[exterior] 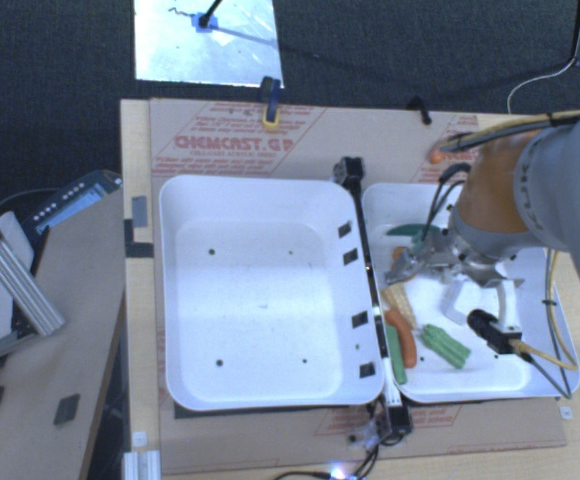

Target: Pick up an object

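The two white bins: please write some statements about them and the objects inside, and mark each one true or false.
1. The small objects lie in the right bin. True.
2. The green ridged piece lies in the left bin. False: it lies in the right bin.
3. The end effector is over the right bin. True.
4. The orange carrot-like piece lies along the right bin's far right wall. False: it is near the bin's left edge, beside the divider.
5. The arm enters from the right. True.

Arm (530,193): reaching into right bin (530,373)
Right bin: green block (446,345), carrot (402,334), corn (397,298)
Left bin (260,293): white, bare floor
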Robot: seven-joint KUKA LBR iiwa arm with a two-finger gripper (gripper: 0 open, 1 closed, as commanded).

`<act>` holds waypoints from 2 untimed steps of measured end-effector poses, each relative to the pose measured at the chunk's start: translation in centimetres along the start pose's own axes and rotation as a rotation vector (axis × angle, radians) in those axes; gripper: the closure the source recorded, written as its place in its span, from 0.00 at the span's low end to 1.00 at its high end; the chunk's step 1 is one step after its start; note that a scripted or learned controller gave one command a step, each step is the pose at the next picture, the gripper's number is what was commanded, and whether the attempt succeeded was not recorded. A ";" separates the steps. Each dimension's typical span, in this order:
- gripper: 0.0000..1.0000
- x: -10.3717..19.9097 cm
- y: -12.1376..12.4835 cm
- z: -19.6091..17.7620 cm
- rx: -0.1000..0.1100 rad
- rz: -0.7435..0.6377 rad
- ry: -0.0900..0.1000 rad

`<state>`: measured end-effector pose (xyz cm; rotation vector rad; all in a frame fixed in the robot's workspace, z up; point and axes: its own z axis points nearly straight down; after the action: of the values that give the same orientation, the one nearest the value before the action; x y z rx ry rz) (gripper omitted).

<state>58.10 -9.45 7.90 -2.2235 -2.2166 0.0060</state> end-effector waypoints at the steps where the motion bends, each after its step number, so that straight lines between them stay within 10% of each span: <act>1: 1.00 0.3 0.2 -1.6 -0.007 -0.005 0.001; 2: 1.00 4.3 0.2 -46.1 -0.026 -0.010 0.000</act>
<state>58.46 -5.05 53.96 -2.2256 -2.2410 -0.0232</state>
